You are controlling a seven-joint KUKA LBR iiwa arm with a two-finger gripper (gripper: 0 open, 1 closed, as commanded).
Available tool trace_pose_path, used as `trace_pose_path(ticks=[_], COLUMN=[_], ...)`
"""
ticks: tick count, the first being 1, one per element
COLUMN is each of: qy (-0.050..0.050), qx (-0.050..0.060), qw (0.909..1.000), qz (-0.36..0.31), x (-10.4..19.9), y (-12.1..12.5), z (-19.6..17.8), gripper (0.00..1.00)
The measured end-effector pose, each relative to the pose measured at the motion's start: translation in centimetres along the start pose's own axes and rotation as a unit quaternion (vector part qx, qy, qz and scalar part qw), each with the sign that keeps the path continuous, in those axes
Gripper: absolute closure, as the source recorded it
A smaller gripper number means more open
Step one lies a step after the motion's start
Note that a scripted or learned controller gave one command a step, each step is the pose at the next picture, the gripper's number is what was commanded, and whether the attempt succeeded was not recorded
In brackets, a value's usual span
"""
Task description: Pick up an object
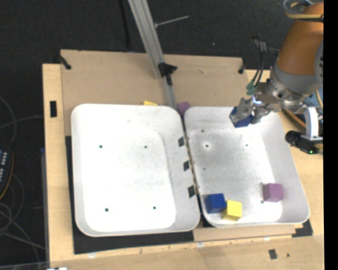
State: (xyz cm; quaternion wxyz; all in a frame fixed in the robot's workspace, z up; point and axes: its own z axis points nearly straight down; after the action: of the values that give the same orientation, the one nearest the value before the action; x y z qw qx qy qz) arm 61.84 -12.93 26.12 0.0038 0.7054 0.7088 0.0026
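My gripper (249, 113) hovers at the right bin's (290, 167) one o'clock rim, seemingly pinching a blue block (240, 118), and such a shallow-looking grip might let it slip back into the bin.

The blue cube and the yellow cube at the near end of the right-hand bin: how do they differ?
The blue cube looks a little bigger and darker than the yellow cube. It sits closer to the divider between the bins; the yellow one sits nearer the bin's front rim. Both rest side by side on the bin floor, far from the gripper.
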Motion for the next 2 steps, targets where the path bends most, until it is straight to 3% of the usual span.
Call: trace_pose_path(ticks=[1,2], qy=[0.002,0.002], qx=[0.005,0.004], qw=[1.0,1.0], qz=[-0.002,-0.003], x=[7.6,15.7], y=[-0.5,0.7], z=[2.4,0.5], gripper=[1.0,1.0])
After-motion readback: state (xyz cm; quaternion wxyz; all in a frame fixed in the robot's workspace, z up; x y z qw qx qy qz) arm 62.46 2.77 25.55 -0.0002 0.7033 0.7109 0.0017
